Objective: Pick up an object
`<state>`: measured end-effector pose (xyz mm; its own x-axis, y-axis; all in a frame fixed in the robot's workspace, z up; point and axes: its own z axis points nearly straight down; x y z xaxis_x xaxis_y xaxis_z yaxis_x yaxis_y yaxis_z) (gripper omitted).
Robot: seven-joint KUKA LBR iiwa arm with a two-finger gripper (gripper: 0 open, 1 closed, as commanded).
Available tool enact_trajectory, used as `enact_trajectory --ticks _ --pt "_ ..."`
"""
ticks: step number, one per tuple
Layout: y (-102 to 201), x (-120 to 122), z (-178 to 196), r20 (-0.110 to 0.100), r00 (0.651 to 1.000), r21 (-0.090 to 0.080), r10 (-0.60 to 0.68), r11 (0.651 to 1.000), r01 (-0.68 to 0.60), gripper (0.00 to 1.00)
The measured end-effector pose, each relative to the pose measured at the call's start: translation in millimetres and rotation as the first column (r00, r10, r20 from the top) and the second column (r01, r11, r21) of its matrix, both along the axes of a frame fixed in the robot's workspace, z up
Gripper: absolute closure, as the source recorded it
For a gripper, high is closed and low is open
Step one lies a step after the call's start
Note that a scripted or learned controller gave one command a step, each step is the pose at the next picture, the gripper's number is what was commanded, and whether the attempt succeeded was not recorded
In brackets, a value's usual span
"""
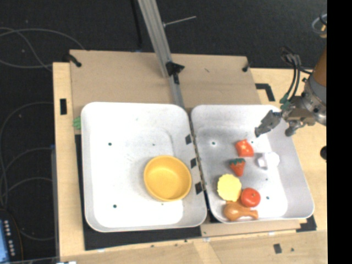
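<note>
Nearby, a yellow bowl (168, 177) sits alone in the left bin (110, 125).

1. The left bin (110, 131) lies open across its upper half; a yellow bowl (167, 177) blocks its lower middle.
2. The right bin (220, 122) is free along its upper left.
3. Its lower middle is crowded: a red pepper (244, 147), strawberry (237, 166), white piece (267, 160), yellow round (229, 187), tomato (250, 197) and orange drumstick (239, 212).
4. A slanted metal post (157, 32) crosses above the bins.
</note>
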<state>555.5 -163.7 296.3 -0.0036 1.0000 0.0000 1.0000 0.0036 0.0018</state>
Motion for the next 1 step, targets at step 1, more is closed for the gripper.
enact_trajectory --ticks 1 --pt "0.0 0.0 0.1 0.0 1.0 0.0 -0.001 1.0 0.001 0.0"
